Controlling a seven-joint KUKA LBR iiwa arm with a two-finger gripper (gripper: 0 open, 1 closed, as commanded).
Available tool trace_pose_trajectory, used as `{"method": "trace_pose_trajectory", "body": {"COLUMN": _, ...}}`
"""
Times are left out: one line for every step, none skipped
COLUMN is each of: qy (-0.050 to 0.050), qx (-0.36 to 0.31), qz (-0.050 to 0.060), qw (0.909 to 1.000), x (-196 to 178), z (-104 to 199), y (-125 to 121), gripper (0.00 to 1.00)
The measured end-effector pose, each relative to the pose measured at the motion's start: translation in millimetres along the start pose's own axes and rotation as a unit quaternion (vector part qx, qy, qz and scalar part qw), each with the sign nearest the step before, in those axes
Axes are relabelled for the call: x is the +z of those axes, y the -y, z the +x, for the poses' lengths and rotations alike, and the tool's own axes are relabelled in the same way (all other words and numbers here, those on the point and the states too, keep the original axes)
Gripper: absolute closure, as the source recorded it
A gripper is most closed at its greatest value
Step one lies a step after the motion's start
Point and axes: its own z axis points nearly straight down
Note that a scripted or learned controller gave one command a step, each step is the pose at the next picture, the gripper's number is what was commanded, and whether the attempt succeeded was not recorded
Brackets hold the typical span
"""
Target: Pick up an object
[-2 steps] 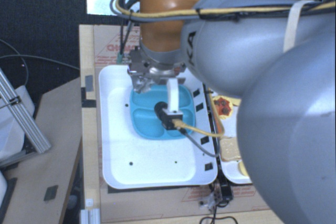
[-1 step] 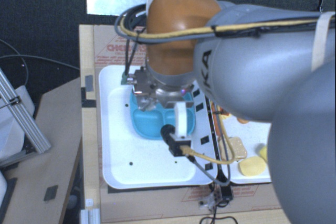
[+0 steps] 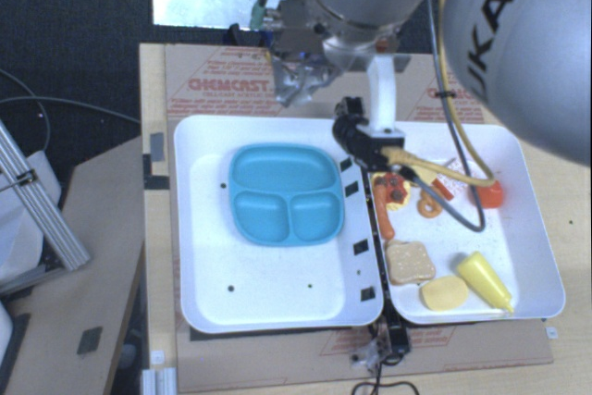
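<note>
A grey KUKA arm reaches in from the right, its claw hanging over the brown cardboard sheet behind the two shallow white bins; whether it is open or closed cannot be told. Below it, in the left bin, lies a blue three-compartment plastic tray. Down and right of the claw, the right bin holds toy food: a slice of toast, a pale yellow round piece, a yellow cone, an orange ring and a red-orange piece. A yellow hose and grey cable cross that bin. The cardboard reads "CHEMCAST"; the arm shows "KA".
</note>
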Motion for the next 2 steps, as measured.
{"method": "trace_pose_trajectory", "body": {"qy": 0.007, "qx": 0.004, "qz": 0.016, "qw": 0.9998, "x": 166.5, "z": -6.7, "y": -48.2, "gripper": 1.00}}
{"method": "trace_pose_trajectory", "body": {"qy": 0.004, "qx": 0.002, "qz": 0.013, "qw": 0.9999, "x": 173.7, "z": -16.7, "y": 33.9, "gripper": 1.00}}
